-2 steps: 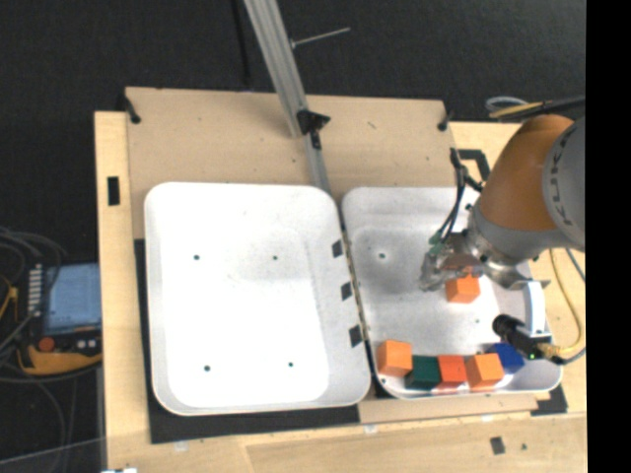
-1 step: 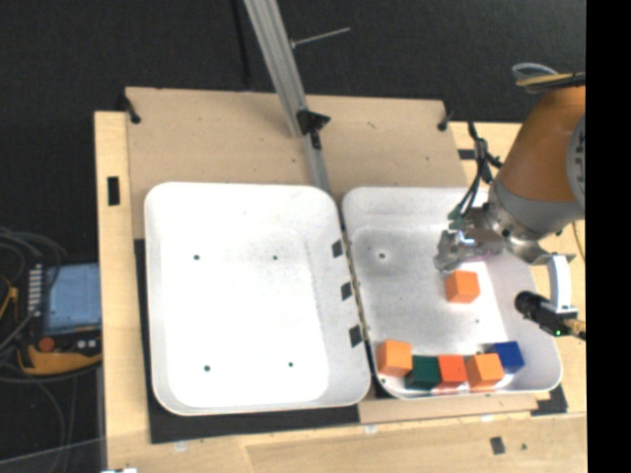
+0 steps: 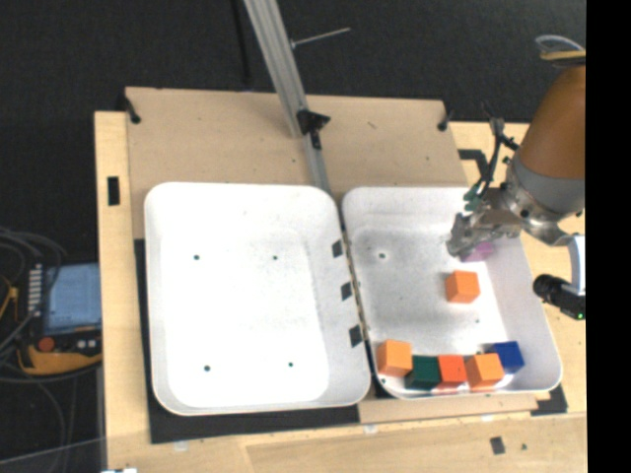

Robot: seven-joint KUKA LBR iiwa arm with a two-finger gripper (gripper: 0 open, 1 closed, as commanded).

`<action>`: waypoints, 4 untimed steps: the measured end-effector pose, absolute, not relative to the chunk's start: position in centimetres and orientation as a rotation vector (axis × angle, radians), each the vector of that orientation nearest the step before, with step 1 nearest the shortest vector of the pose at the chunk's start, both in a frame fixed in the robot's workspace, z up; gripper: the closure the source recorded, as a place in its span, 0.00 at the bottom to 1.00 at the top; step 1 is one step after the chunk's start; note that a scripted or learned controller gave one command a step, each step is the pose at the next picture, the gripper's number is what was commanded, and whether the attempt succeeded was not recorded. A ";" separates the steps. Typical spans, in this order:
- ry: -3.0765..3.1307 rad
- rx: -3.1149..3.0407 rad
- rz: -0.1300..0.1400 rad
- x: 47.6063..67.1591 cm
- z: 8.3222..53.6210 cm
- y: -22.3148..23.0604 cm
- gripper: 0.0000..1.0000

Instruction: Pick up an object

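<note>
My gripper [image 3: 471, 241] hangs low over the right bin [image 3: 394, 215], near its far right side. A small purple object [image 3: 482, 250] peeks out right under the fingers; whether it sits between them I cannot tell. An orange block [image 3: 461, 286] lies just in front of the gripper, apart from it. Along the bin's near edge lie an orange block [image 3: 395, 356], a green block [image 3: 425, 371], two more orange blocks [image 3: 453, 369] [image 3: 484, 369] and a blue block [image 3: 507, 355].
The left bin [image 3: 246, 294] lies beside the right one, with black clips [image 3: 347, 291] along the shared edge. A metal pole [image 3: 281, 57] slants up from the back. The arm's orange band [image 3: 557, 116] looms at right.
</note>
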State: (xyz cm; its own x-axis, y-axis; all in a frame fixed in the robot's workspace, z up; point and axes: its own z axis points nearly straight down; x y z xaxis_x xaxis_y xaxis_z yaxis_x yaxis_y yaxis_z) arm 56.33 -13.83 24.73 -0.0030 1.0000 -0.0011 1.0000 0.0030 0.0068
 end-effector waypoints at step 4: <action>2.230 2.212 0.006 62.0 24.5 9.0 1.00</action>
